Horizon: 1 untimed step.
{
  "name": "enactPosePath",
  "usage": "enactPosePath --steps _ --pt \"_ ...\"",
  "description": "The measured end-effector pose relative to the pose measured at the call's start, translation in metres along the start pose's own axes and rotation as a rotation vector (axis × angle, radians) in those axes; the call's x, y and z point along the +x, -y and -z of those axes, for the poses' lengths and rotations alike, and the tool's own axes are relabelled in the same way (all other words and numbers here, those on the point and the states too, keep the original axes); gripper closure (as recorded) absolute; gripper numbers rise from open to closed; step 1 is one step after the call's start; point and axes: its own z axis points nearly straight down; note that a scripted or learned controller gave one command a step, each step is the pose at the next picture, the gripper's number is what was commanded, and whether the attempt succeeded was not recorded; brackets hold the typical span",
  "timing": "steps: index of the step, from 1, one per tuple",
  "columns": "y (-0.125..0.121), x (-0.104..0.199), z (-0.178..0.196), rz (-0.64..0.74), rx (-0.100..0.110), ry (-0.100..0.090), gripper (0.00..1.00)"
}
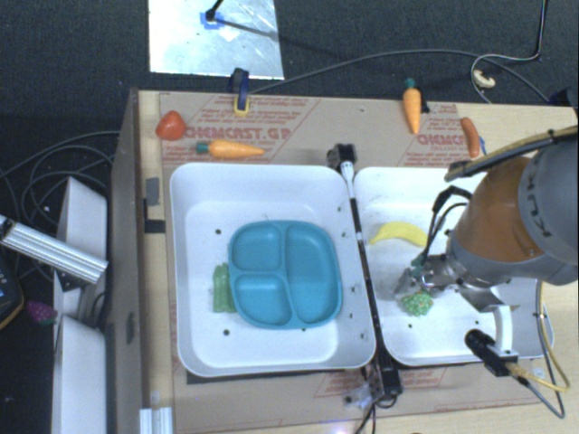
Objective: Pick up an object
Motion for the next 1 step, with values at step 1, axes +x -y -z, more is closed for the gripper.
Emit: enactPosePath --steps 1 --pt "-0.0256 0.0560 0.0905 0.003 -0.002 0.000 1.00"
